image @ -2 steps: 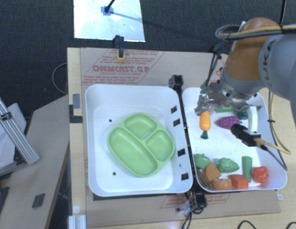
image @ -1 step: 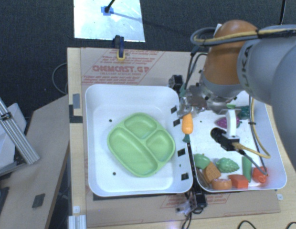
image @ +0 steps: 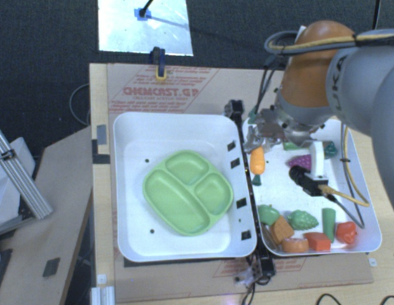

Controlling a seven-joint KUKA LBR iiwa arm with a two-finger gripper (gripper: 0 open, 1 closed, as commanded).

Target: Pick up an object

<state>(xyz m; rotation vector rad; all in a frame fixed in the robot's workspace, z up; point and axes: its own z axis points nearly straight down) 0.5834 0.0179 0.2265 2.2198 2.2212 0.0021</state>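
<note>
My gripper [image: 256,146] hangs over the left edge of the right bin [image: 368,224], close to the wall between the two bins. An orange toy carrot [image: 257,162] stands upright directly under it, its top caught between the fingers and its dark green tip pointing down. It looks lifted just off the bin floor. The grey arm with its orange band comes in from the upper right and hides the back of the right bin.
The left bin [image: 130,170] holds a green divided plate [image: 187,192]. In the right bin lie purple grapes [image: 300,161], a teal piece [image: 329,149], green leafy toys [image: 303,219], a green cylinder [image: 328,218], a red block [image: 318,240] and a red tomato [image: 346,232].
</note>
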